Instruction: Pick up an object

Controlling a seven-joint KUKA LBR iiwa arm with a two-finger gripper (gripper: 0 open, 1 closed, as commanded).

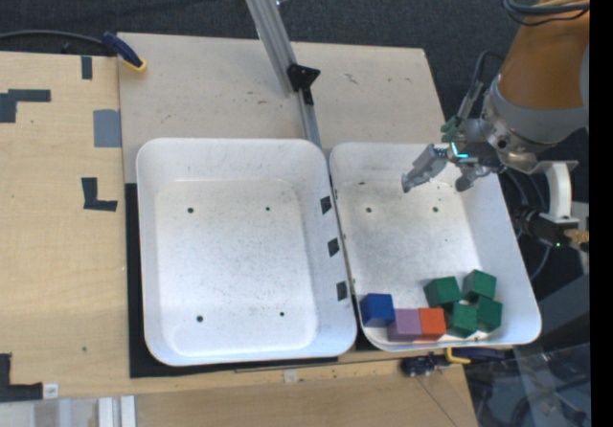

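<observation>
The gripper hangs over the upper part of the right bin, at about one o'clock from that bin's middle, its two grey fingers spread apart with nothing between them. The blocks lie well apart from it, crowded into the bin's near corner at about five o'clock. A blue cube sits leftmost, just beside a pale purple block, which touches an orange block. At three o'clock from these, several green blocks huddle together, some tilted against one another. The left bin sits alongside, at nine o'clock from the right one.
</observation>
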